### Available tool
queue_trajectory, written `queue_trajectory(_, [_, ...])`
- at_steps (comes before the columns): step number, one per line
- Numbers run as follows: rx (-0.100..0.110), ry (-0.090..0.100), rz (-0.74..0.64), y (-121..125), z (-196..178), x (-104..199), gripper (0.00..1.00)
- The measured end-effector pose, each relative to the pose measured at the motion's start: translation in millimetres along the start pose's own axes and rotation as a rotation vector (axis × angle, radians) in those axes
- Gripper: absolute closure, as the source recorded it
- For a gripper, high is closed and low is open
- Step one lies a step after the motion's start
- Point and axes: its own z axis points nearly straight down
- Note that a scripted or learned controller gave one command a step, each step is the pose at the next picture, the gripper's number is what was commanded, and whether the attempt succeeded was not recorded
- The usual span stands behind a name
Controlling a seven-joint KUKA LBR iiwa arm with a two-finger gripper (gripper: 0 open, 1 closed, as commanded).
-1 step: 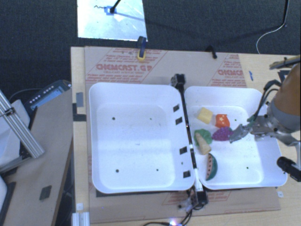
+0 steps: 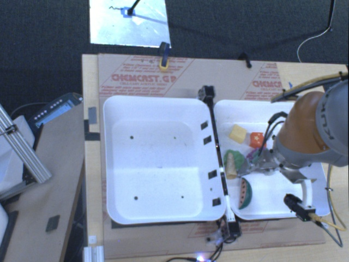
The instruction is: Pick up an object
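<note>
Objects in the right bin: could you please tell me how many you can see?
4. A yellow block near the bin's back, an orange-red block just right of it, a tan-green piece by the divider, and a watermelon slice at the front. The arm may hide more.

Grey rounded arm (image 2: 334, 125) with a broad orange band, black cables looping along its wrist.

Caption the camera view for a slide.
KUKA arm's gripper reaches into the right bin among a yellow block, orange block and watermelon slice.
</note>
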Motion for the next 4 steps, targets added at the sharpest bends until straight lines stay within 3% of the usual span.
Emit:
queue_trajectory(1, [-0.008,-0.002,-0.002,65,-3,5,0.0])
queue_trajectory(2, [-0.007,-0.004,-0.001,96,-4,21,0.0])
queue_trajectory(3, [-0.01,-0.001,-0.001,96,-15,21,1.0])
queue_trajectory(4, [0.007,0.002,0.009,4,0,-16,1.0])
